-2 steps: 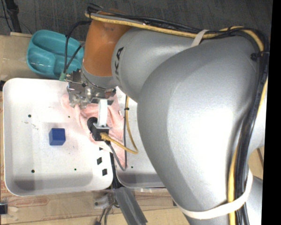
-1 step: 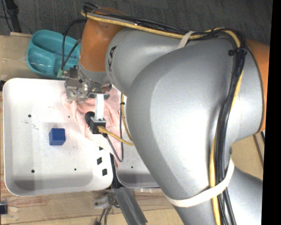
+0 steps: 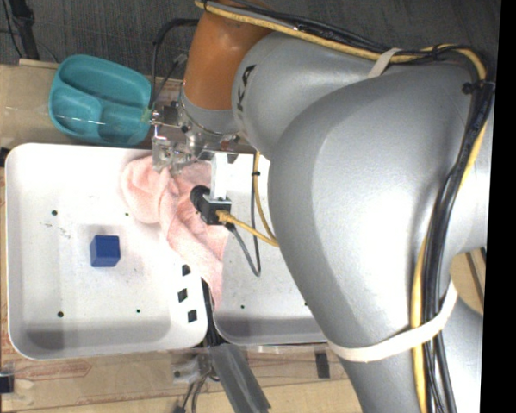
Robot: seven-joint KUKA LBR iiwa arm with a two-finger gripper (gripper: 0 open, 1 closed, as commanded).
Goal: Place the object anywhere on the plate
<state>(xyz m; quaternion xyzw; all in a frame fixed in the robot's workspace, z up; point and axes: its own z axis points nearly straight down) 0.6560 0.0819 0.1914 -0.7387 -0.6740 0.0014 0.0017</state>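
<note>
I see the end effector at the far edge of the left bin, down on a pink cloth bunched across the divide between the 2 bins. Can't tell its grip state, the wrist blocks the view. Blue cube sits alone on the left bin floor, well apart from the end effector, nothing touching it. Teal divided plate is on the table just past the left bin's far rim, beside the wrist. Arm body covers most of the right bin.
</note>
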